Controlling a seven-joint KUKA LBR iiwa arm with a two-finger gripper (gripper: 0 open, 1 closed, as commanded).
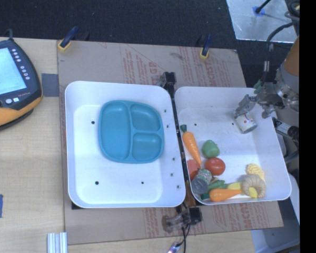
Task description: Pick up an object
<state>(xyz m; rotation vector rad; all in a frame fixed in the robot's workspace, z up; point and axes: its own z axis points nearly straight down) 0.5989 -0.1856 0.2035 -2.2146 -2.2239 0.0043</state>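
Observation:
My gripper (246, 118) hangs over the upper right part of the right bin (221, 100), above bare white floor. Nothing shows between its fingers. The toy food lies lower in that bin: an orange carrot (191, 147), a green pepper (210, 148), a red tomato (215, 165), a grey can (201, 182), a second carrot (224, 194), a yellow corn piece (254, 169) and a tan knobbly piece (254, 185). All of these sit well below and left of the gripper.
The left bin (79, 141) holds a blue divided plate (131, 131). A tablet in an orange case (10, 83) lies on the bench at far left. Clamps (67, 38) pin the cardboard at the back.

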